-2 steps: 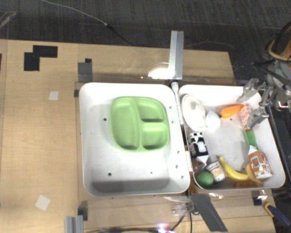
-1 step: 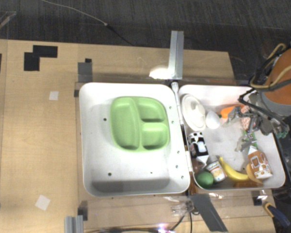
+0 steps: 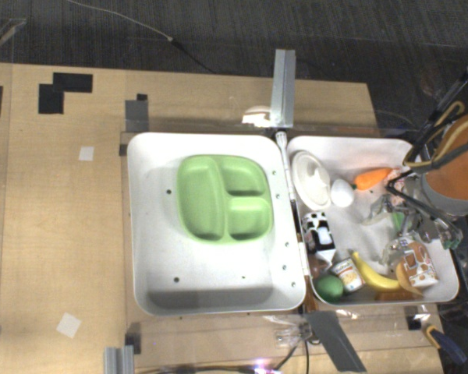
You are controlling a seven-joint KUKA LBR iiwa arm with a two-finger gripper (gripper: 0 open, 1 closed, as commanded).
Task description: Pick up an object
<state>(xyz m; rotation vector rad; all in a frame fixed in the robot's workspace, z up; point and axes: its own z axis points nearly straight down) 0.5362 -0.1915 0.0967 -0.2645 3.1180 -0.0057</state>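
While nothing looks lifted yet, the pick seems to be at approach stage only.

Far left: bare wooden bench [image 3: 54, 232], no objects on it. Next, left bin [image 3: 152, 287] holds a green divided tray [image 3: 222, 197], lying flat near the bin's middle, untouched.

Right bin [image 3: 351, 148] carries all the small stuff. Along its left wall: white bowl [image 3: 310, 179], then a black-and-white carton [image 3: 319, 233] below it, then a green ball [image 3: 328, 287] in the near-left corner. Just right of the bowl sits a white egg-like ball [image 3: 342, 193], with an orange carrot [image 3: 372, 179] beside it toward the far side. A small cup [image 3: 348, 274] is touching or nearly touching the banana [image 3: 374, 272]. A brown snack box [image 3: 416, 267] lies at the near-right corner.

Arm comes in from the right; pincer [image 3: 402, 218] sits low over the right part of the bin, between carrot and snack box. Cables and clutter hide the tips, so I cannot tell how wide it stands or whether anything is in it.

Judgement: no object visibly gripped or raised; everything appears to rest on the bin floor. Left to do: close on one item, likely snack box or banana as nearest, and lift clear.
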